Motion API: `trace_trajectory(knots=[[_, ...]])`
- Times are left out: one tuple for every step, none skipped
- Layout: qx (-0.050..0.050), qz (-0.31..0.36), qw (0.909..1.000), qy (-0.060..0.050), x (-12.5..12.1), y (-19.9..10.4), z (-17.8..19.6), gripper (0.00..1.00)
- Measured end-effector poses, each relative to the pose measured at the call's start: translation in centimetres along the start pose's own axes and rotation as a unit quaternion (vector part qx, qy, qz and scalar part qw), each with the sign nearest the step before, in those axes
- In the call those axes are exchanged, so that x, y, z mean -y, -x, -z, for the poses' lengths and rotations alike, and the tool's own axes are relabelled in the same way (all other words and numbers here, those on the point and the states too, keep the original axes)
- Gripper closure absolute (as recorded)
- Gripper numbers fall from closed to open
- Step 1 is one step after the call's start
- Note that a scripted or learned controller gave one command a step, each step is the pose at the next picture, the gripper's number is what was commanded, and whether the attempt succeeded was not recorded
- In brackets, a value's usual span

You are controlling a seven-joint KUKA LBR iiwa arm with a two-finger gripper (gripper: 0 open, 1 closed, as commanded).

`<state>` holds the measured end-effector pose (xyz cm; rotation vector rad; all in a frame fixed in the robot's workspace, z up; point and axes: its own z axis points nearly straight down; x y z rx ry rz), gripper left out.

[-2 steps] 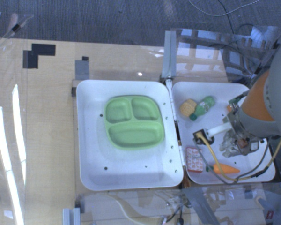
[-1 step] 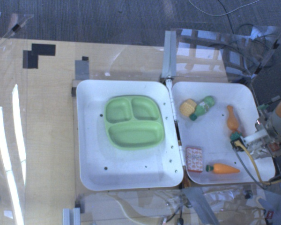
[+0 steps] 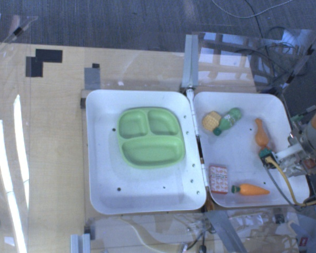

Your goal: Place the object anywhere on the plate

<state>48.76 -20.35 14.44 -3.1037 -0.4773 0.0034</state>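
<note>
At the right bin's (image 3: pixel 237 157) right wall, claw (image 3: pixel 304 163) grip state can't tell; likeliest pick, the carrot (image 3: pixel 251 190), lies just left of it, long axis left-right, with the green plate (image 3: pixel 152 138) further left in the other bin (image 3: pixel 102 186).

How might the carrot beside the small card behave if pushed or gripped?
The carrot looks round and tapered, so it would probably roll in an arc. It seems a smooth toy, likely light, stiff and somewhat slippery.

i see bright, even light; white glare streaks on the bench (image 3: pixel 52 167) at left, soft shadow along the near side of the left bin (image 3: pixel 147 196).
</note>
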Motion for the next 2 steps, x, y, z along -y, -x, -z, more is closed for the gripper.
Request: trace_trajectory(knots=[[0.000, 0.024, 0.9997, 0.000, 7.3, -2.2, -2.9, 1.00], [-0.001, 0.001, 1.0000, 0.000, 21.4, -6.7, 3.9, 1.00]])
